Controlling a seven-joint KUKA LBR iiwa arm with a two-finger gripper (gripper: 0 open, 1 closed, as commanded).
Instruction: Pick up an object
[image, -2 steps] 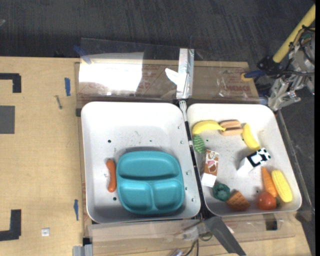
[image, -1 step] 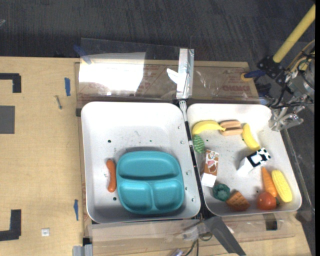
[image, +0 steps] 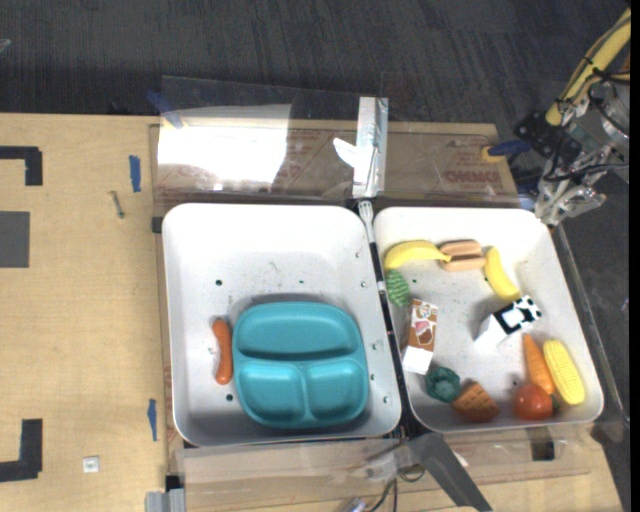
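The right bin (image: 570, 300) holds a mix of toy food. Along its far side lie a banana (image: 410, 254), a hot dog (image: 462, 255) and a second banana (image: 500, 272). Lower down are a green piece (image: 398, 288), a small carton (image: 422, 326), a black-and-white object (image: 517, 315), a carrot (image: 537, 362), a corn cob (image: 563, 370), a tomato (image: 533, 402), a dark green piece (image: 441, 382) and a brown wedge (image: 475, 400). My gripper (image: 568, 198) hangs outside the bin's far right corner, above the bench, with nothing seen in it.
The left bin (image: 200, 250) carries a teal divided tray (image: 300, 362) and an orange sausage-shaped piece (image: 222, 350) beside it. A clear plastic wall (image: 368, 150) stands behind the bins. Cables (image: 590, 70) trail from the arm at top right.
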